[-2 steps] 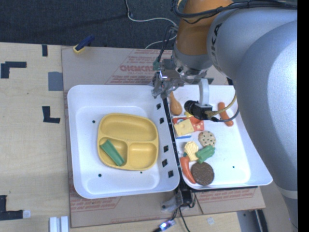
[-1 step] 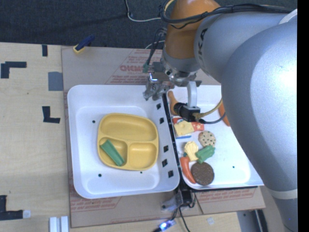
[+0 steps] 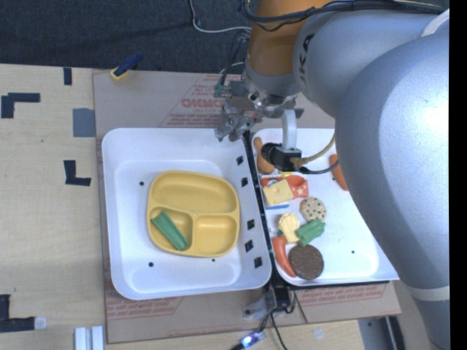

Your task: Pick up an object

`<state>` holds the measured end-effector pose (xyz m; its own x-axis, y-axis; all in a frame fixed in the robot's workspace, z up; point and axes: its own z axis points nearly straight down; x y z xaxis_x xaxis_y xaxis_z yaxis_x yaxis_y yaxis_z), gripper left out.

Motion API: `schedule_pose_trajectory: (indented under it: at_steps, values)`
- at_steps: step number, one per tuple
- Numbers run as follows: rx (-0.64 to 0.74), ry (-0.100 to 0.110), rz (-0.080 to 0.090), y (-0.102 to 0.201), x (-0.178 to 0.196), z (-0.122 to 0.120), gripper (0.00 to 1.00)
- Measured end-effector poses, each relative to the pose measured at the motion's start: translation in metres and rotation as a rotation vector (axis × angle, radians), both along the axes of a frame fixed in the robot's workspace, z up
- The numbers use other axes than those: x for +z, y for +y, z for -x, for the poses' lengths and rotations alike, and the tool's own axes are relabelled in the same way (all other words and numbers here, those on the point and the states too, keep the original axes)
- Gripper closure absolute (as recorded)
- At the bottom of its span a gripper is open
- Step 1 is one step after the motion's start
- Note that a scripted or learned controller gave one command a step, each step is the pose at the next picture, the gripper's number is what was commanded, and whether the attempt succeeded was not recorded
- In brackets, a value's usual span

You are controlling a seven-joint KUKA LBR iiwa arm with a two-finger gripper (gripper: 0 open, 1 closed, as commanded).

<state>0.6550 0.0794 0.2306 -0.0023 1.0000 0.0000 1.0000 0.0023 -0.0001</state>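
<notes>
Several toy foods [image 3: 299, 228] crowd the right bin [image 3: 357, 257]. My gripper [image 3: 235, 126] hangs over the bins' far edge; its grip I cannot tell.

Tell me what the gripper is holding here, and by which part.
Cannot be told: the gripper sits over the far rim between the bins, with no object seen in it.

two white bins [image 3: 120, 195], one yellow tray [image 3: 193, 184]

Right bin [image 3: 365, 257] far corner hidden by arm [image 3: 379, 86], orange item [image 3: 337, 172] half covered — type unclear, gripper [image 3: 235, 126] fingers too small/blurred to read.
</notes>
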Motion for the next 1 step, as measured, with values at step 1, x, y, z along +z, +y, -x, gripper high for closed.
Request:
schedule_pose_trajectory:
  at_steps: [1]
  values:
    - [-0.003, 0.004, 0.002, -0.0033, -0.0094, 0.0191, 1.0]
